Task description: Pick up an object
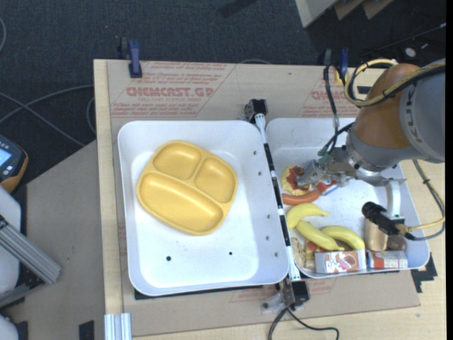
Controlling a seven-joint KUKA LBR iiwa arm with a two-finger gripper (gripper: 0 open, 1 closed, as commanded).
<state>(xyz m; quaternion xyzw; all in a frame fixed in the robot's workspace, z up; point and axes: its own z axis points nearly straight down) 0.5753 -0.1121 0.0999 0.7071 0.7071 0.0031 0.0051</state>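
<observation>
Camera view showed, nearest, a carton [345, 262] along the right bin's [297, 129] front wall, with bananas [320, 230] just behind. Farther back, the gripper [309, 176] hung low over red and orange items [297, 185]; its opening could not be told. The left bin [141, 261] held a yellow divided plate [187, 186].

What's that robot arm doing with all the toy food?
The robot arm reaches in from the right, with its pincer low over the right bin, among toy food near an orange and red piece. Bananas and a small carton lie close by. The left bin holds a yellow divided plate.
</observation>
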